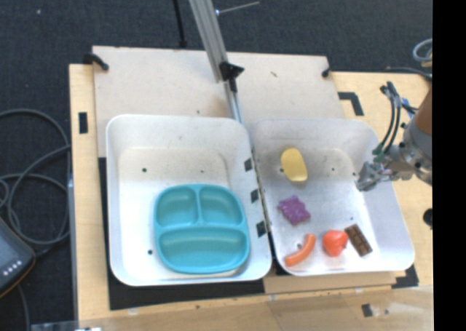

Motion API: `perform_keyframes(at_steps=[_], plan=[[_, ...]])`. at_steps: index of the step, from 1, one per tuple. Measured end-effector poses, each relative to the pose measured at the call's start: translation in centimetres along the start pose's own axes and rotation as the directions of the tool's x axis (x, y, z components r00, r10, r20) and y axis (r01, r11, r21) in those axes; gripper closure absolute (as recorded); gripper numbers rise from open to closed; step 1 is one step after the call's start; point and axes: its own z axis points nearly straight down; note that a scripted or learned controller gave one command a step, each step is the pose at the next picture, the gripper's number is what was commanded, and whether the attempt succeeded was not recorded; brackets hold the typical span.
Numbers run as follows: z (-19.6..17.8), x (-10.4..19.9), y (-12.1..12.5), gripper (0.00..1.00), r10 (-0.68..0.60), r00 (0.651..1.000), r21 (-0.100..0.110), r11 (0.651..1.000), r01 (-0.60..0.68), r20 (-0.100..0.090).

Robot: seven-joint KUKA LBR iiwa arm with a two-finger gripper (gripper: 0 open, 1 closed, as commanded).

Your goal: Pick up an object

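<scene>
Nearest my vantage, along the front of the right bin (pixel 397 231), I note three items in a row: an orange sausage-shaped piece (pixel 301 249), a red-orange rounded piece (pixel 334 242) just beside it, and a brown bar (pixel 358 240) just beside that at the bin's front right. Further back lie a purple lump (pixel 294 210) near the middle and a yellow oval piece (pixel 294 164) toward the rear. The left bin (pixel 127 177) holds a teal divided plate (pixel 199 229).

The gripper (pixel 366 177) sits at the right bin's right wall, level with the stretch between the yellow piece and the purple lump, well apart from both. I cannot tell from this view whether its fingers are apart or together; nothing shows between them, so I record no hold.

Assessment: the pick has not begun. Any item in the right bin would serve. I judge the yellow piece or the purple lump the sounder choice, as each stands alone with free floor around it, whereas the front three sit so close that a descent on one may nudge its neighbour. I would centre over the chosen piece, close across its narrow side, and keep clear of the bin wall.
</scene>
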Motion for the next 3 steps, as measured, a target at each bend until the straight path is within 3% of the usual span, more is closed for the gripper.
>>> perform_keyframes(at_steps=[1,3], plan=[[0.5,4.7,1.6,1.00,-0.003,1.000,0.003,1.000,0.003,-0.002],[-1.8,15.0,4.2,1.00,-0.004,1.000,0.002,1.000,0.004,-0.004]])
